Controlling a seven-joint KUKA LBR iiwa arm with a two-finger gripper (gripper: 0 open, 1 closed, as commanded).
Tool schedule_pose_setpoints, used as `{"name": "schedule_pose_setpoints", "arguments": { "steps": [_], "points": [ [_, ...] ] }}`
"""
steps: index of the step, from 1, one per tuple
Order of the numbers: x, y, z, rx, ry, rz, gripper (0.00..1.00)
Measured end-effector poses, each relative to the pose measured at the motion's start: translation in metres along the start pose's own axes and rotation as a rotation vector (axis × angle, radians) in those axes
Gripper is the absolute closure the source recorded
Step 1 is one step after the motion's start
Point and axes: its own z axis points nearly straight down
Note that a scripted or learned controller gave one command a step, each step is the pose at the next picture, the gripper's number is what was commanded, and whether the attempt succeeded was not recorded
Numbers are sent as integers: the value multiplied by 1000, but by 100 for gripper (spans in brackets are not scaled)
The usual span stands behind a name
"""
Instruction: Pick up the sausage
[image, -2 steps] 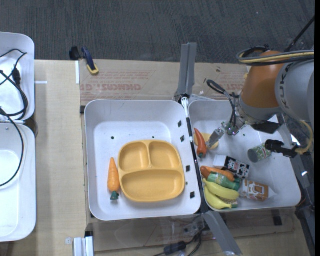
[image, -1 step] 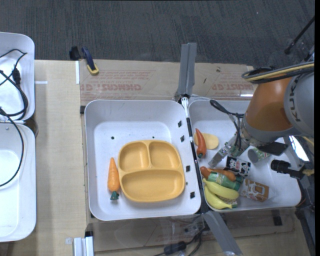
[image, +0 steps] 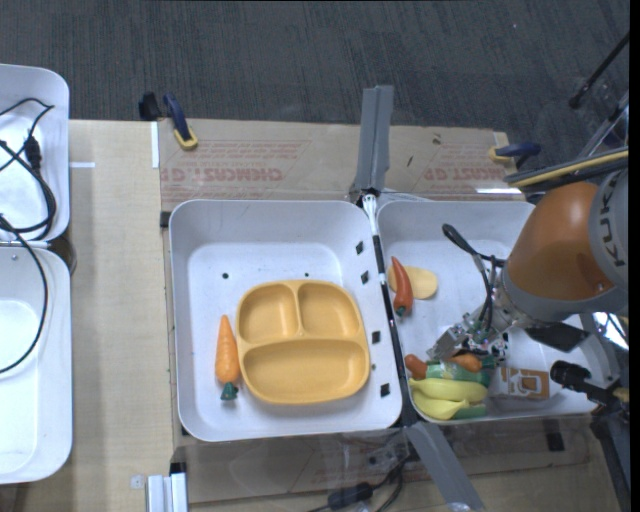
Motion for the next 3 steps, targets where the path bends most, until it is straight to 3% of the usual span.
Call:
{"name": "schedule_pose_setpoints", "arguments": {
  "steps": [1,2,3],
  "points": [
    [-1,1,-9,-3,-2,3,100],
    [17,-21,-1,-8,-10,-355,100],
    [13,-19,-4,-15,-22,-353,0]
  ]
}}
